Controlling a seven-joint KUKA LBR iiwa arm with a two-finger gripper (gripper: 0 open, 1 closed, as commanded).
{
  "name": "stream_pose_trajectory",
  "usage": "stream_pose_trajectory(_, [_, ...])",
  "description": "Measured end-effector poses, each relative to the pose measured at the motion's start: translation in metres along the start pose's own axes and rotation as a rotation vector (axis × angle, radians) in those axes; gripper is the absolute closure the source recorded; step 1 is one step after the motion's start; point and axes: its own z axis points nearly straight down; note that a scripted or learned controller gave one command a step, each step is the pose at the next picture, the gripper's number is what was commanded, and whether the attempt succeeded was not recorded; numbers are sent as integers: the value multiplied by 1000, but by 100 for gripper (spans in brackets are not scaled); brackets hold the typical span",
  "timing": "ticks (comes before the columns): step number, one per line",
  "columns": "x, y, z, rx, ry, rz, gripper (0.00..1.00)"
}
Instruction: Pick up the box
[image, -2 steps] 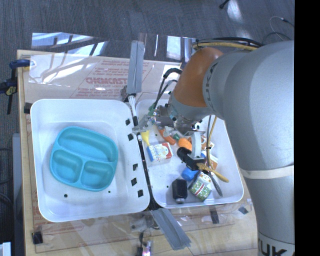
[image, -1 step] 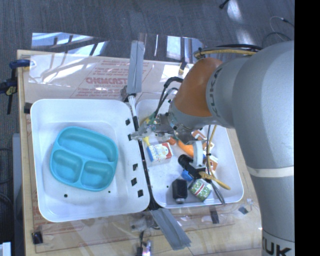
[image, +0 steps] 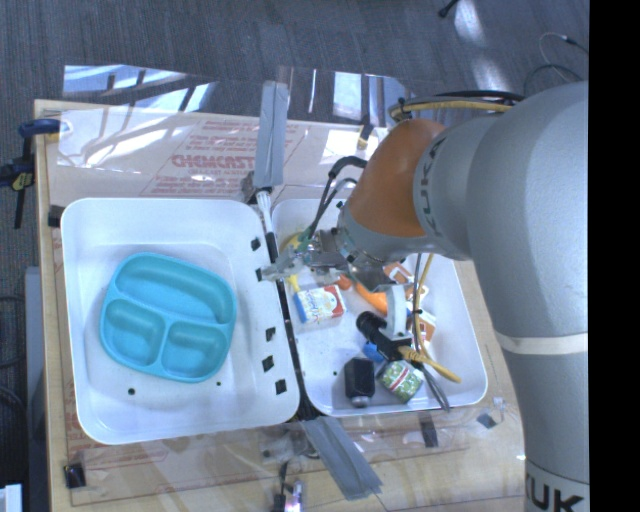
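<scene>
Located on desk: two shallow white bins, side by side.

Left bin: holds one blue divided plate, lying flat, three compartments facing up.

Right bin: holds the box, a small white carton with red and green print. Lies in the left half of the bin, just beside the wall shared with the left bin. Rests on the bin floor, tilted slightly in plan.

Arm: enters from the right, covers the upper right part of the right bin. Orange band positioned above the rear of that bin.

Claw: positioned low over the rear left of the right bin, directly behind the box and close to it. Contact with the box: not determinable. Claw state, released or clenched: cannot tell, view blocked by the wrist.

Also in the right bin:
- orange item, just right of the box, partly under the wrist;
- dark cylinder, near the front wall;
- green and red can, just beside the dark cylinder, on its right;
- yellow stick, lying at a slant to the right of the can.
</scene>
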Motion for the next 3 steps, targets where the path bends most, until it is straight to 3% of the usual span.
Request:
stream_pose_trajectory(1, [-1,-2,0,-14,-3,-74,0])
stream_pose_trajectory(2, [-1,-2,0,-15,-4,-92,0])
stream_pose_trajectory(3, [-6,18,-53,51,-29,163,0])
